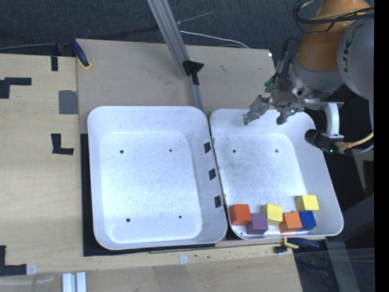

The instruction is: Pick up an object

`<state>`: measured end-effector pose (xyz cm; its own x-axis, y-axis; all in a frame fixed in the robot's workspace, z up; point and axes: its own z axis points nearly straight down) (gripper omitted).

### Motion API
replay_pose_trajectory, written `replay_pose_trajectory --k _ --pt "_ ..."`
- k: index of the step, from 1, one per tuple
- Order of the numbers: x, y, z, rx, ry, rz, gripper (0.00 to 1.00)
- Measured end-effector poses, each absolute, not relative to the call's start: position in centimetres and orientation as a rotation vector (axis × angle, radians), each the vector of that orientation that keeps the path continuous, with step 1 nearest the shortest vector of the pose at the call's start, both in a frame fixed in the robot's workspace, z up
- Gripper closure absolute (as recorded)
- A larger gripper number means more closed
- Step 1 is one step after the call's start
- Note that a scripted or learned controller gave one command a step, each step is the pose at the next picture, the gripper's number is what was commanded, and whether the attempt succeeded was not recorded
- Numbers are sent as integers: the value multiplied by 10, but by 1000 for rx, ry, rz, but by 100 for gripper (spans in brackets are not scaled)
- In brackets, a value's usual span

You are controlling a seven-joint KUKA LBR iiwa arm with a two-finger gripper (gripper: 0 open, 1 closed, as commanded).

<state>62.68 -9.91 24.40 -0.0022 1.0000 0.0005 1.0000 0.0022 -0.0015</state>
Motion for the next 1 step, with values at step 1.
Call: replay_pose_trajectory --k 1 --pt "674 -83 188 -2217 -2225 4 0"
